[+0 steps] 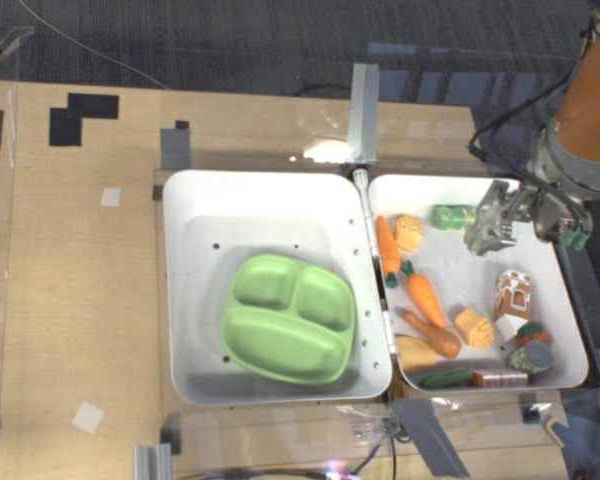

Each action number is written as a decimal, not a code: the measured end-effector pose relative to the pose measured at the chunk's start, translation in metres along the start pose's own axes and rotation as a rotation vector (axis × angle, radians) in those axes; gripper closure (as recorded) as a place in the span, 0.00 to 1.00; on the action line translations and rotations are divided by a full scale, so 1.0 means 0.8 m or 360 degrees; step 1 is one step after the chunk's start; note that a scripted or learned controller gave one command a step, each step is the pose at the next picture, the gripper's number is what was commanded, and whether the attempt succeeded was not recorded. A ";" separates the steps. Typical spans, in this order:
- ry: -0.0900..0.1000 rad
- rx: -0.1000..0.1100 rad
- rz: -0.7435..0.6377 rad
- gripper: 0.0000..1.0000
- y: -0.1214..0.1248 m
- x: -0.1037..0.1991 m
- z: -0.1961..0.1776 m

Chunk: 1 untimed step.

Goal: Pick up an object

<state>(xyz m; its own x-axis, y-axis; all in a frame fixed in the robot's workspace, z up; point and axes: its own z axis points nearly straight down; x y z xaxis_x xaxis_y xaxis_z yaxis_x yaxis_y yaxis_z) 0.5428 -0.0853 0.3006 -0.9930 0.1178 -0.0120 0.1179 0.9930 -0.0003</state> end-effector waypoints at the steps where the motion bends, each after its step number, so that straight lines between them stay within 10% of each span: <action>1: 0.0013 -0.0005 0.0186 1.00 0.119 0.060 0.071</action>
<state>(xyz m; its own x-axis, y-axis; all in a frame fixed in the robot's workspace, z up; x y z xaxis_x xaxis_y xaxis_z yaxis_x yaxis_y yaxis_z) 0.5068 0.0152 0.2433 -0.9725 0.2327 -0.0037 0.2327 0.9725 0.0039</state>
